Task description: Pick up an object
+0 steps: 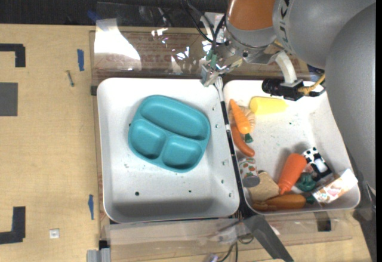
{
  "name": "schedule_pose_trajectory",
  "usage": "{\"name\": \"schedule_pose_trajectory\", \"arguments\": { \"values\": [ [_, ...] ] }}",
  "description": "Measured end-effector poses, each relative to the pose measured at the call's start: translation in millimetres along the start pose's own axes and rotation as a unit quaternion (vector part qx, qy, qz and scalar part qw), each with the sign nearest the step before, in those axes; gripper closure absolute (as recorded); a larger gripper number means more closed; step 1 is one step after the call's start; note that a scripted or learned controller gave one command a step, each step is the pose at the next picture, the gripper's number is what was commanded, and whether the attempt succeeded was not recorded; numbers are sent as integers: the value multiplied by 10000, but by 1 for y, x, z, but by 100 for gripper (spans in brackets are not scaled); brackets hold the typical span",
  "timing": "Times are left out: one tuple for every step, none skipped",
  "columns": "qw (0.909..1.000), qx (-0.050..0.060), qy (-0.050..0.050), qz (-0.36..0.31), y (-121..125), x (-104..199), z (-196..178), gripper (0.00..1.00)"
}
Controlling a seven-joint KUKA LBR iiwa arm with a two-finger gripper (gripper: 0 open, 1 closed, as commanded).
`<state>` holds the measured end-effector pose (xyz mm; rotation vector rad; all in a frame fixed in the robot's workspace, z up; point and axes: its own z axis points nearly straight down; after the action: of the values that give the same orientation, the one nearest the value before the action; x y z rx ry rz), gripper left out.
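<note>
My gripper (210,73) hangs at the far end of the rim between the two bins, above the back corner of the left bin (113,135). A teal divided plate (169,132) lies in the middle of the left bin. In the right bin (334,129), a yellow block (268,105) lies near the back. Two orange carrot-like pieces (240,126) lie along the left wall just below the gripper. A bigger carrot (290,172) rests toward the front. I see nothing held in the gripper.
The front of the right bin is crowded with a small patterned can (248,166), a tan piece (267,186), a brown-orange sausage shape (284,201), a black-and-white toy (316,161), a green item (307,183) and a white-pink packet (334,190). A shiny clear sheet (149,52) lies behind the left bin.
</note>
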<state>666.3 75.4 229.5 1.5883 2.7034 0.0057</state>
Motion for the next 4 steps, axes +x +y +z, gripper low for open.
{"name": "schedule_pose_trajectory", "arguments": {
  "values": [
    [10000,25,19,83,22,40,18,100],
    [9999,-6,11,-114,42,89,-10,100],
    [9999,-24,-8,-120,43,89,-21,100],
    [9993,-9,0,-371,50,86,-53,100]
  ]
}}
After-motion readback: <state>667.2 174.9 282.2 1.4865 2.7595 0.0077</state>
